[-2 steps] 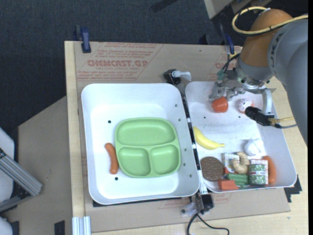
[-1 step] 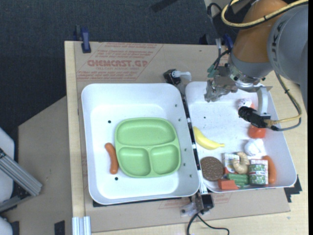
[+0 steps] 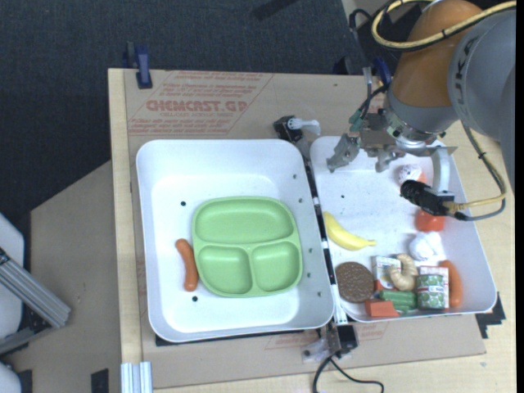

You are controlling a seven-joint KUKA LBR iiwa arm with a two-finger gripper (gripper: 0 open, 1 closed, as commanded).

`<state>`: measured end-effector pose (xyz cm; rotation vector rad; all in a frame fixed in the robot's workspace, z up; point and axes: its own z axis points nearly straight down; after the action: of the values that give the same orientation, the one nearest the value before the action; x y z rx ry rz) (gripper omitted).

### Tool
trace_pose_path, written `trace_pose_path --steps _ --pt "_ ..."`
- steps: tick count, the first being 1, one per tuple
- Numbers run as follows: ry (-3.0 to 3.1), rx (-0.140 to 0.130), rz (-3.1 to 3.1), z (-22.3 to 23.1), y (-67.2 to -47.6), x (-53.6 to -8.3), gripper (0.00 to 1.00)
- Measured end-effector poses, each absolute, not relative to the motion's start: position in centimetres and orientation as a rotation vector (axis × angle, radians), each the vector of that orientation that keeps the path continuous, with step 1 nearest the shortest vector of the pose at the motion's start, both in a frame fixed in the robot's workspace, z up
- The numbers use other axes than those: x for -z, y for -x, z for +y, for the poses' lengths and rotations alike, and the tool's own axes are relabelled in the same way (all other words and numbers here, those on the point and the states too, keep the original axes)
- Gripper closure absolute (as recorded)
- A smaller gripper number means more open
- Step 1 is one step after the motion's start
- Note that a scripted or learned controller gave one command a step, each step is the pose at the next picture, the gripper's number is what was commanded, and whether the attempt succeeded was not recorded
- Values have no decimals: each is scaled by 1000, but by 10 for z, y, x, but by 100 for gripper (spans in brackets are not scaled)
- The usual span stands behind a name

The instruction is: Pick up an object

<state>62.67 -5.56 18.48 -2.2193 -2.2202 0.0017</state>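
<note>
My gripper [image 3: 359, 160] hovers over the far end of the right bin [image 3: 368, 196], open, with nothing between its fingers [image 3: 336, 159]. Below it, near the bin's left wall, lies a yellow banana [image 3: 348, 235]. A round brown patty [image 3: 355, 280] sits in front of the banana. Further right are a red piece [image 3: 430, 220], a white lump [image 3: 426, 245], a beige peanut-shaped piece [image 3: 402, 273], a small labelled can [image 3: 431, 289], a green piece [image 3: 400, 299] and an orange carrot [image 3: 455, 286]. In the left bin [image 3: 155, 187] a green divided plate [image 3: 246, 246] lies beside an orange sausage [image 3: 188, 264].
The two bins meet at a shared wall [image 3: 318, 219] in the middle. A small black and white fixture [image 3: 291, 126] sits on the bench behind the bins. The arm's grey and orange body [image 3: 434, 56] fills the top right.
</note>
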Motion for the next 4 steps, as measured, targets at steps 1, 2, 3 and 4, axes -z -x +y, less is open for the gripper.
trace_pose_path --steps 1,2,3,4 --pt "2230 -4 -2218 -133 -666 -148 0" --pt "2224 -6 -2213 -171 -611 -147 0" --pt "2221 -9 -2211 -210 -579 -80 0" --pt "2217 5 -2219 -218 -550 -85 0"
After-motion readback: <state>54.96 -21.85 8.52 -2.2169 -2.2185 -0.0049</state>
